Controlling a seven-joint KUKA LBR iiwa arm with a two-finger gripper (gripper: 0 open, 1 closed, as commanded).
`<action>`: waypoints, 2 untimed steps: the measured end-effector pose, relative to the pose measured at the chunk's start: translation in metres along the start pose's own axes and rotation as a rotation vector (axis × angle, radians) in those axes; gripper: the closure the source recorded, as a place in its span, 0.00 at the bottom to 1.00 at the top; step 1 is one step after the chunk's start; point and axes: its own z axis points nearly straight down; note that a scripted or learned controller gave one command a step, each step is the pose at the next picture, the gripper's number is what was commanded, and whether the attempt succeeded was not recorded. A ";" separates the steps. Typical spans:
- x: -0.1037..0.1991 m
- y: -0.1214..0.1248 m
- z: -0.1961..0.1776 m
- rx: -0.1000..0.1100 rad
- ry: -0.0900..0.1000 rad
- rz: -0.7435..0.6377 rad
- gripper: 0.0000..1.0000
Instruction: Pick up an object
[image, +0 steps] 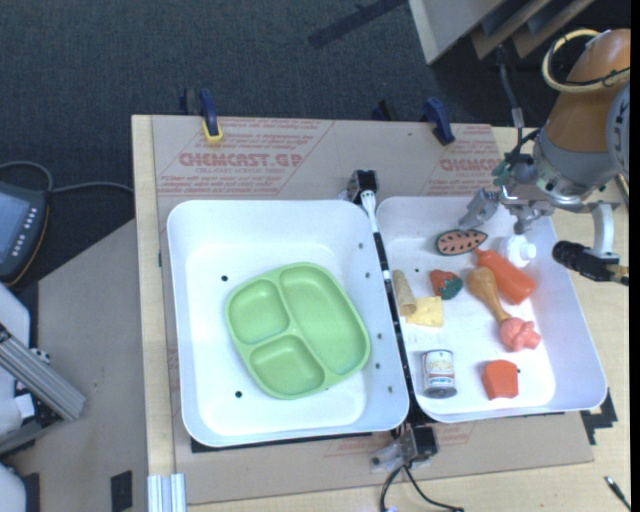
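We see the gripper (503, 205) hanging over the far end of the right bin (575, 385), just beyond the watermelon slice (460, 241), its fingers seemingly parted with nothing between them, though the view there is too small to be sure.

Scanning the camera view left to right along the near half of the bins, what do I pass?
Green divided plate in the left bin → yellow cheese wedge → small can → orange block, these three in the right bin.
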 end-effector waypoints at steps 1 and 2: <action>0.004 0.002 0.044 0.000 0.000 -0.002 0.00; 0.005 0.002 0.086 -0.001 0.000 -0.001 0.00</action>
